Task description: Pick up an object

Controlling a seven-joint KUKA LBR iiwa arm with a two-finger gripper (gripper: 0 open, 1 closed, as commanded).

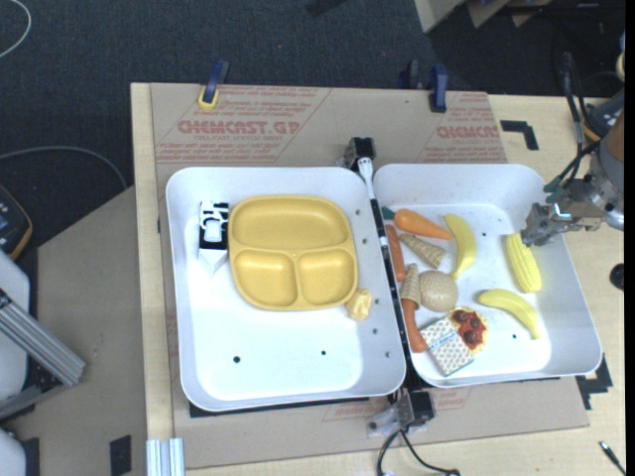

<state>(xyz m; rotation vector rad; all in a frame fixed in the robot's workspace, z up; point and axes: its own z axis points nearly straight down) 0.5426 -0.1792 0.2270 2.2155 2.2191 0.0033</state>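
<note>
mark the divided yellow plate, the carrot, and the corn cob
divided yellow plate [288,228]: camera view, floor of its large top compartment.
carrot [422,225]: camera view, middle of its orange body.
corn cob [523,263]: camera view, middle of the cob.

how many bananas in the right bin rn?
2. One banana lies near the bin's middle, beside the carrot. The other banana lies toward the front right, below the corn cob. More could be hidden under the toy food pile.
</note>
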